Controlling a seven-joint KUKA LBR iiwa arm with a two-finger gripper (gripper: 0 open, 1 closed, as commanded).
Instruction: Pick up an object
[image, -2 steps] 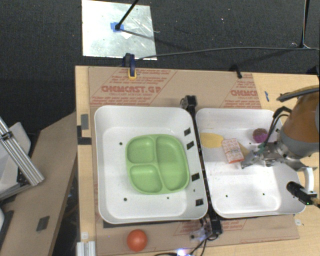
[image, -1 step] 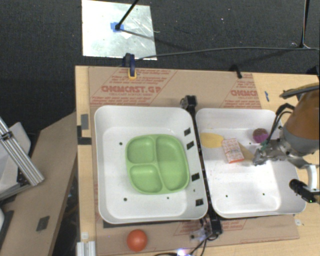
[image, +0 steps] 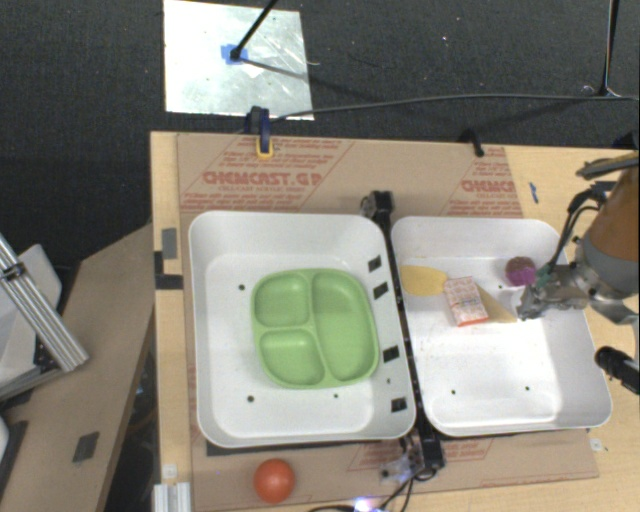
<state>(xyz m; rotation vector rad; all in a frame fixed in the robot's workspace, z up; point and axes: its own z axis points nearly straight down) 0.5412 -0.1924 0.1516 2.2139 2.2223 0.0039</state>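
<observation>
Hovering at three o'clock in the right bin, the gripper leaves its grip impossible to judge. Just beside it at nine o'clock lies the pink packet, seemingly light, crinkly; pinching its narrow sides looks best.

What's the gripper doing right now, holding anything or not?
Gripper: low in the right bin, beside the purple object; open or shut cannot be told, and nothing is seen held.
</observation>
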